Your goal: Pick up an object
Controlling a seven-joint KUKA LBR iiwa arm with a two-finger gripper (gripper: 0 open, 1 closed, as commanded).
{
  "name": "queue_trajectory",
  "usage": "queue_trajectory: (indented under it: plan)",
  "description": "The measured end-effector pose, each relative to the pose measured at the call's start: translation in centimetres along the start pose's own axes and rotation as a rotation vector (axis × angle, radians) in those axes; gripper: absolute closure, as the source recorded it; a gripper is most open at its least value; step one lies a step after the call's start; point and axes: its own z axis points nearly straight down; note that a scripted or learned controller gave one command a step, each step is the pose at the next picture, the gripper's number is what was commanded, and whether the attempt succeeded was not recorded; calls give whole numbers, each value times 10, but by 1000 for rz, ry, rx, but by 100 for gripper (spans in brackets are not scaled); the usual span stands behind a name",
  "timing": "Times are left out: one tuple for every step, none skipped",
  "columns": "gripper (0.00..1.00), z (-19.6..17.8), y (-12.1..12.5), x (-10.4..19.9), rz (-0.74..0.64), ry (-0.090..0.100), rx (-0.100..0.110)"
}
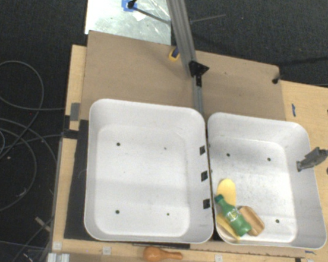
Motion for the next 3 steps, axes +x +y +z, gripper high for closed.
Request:
queue_trajectory:
  plan:
    - [0, -1, 1, 0, -1, -1, -3]
    - [0, 46, 10, 3, 0, 0, 1]
    - [0, 92, 2, 6, 3, 1, 2]
